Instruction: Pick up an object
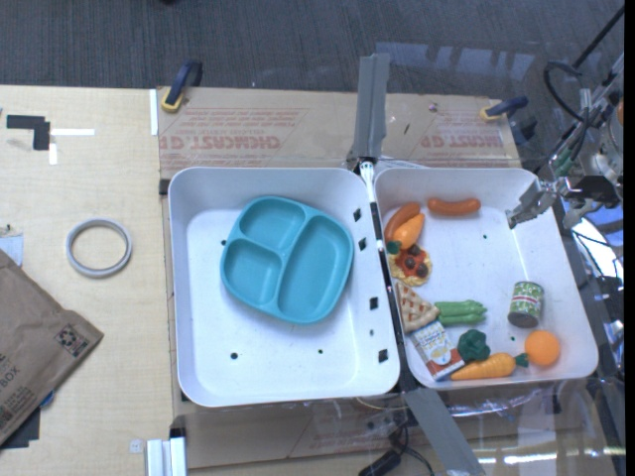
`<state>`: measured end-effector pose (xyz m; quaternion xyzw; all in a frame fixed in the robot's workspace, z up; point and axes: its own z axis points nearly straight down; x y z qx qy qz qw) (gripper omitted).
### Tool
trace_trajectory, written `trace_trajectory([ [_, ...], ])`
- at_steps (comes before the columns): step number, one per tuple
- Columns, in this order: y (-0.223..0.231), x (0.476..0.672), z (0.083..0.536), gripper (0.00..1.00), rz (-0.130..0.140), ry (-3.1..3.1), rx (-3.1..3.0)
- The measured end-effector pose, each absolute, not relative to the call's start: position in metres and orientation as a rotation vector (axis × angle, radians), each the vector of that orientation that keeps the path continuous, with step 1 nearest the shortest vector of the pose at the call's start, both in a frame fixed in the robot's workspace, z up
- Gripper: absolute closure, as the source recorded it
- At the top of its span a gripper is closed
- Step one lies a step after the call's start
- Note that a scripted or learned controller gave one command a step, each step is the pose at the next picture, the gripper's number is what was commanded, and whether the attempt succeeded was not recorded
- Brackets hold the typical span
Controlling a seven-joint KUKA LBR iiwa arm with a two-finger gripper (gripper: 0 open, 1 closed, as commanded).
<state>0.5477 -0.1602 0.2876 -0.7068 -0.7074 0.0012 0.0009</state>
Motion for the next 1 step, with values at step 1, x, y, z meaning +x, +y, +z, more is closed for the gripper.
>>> trace_trajectory([
  [1,-0.202,0.4888,0.1372,0.0,0.002,-2.345,-2.088],
])
